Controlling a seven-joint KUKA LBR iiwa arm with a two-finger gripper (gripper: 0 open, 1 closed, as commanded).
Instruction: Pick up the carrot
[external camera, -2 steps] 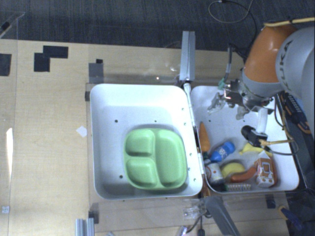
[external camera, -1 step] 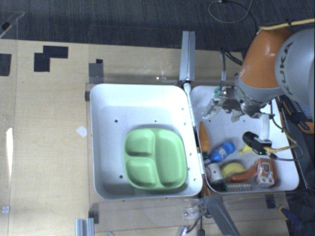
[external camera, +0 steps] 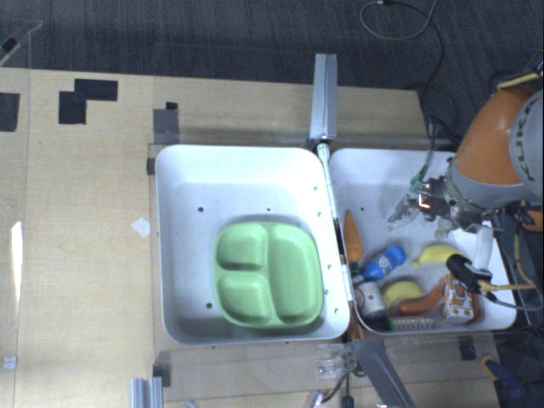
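Lying beside right bin's [external camera: 374,172] left wall, carrot [external camera: 352,239], unlabelled

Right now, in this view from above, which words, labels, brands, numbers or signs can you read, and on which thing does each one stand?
No text can be read in this view.
Small can in the right bin: it has a label, too small and blurred to read.
Blue bottle: print not legible.
Packet at the bin's lower right corner: coloured print, too blurred to read.
Black squares on the bench: plain shapes, no letters.
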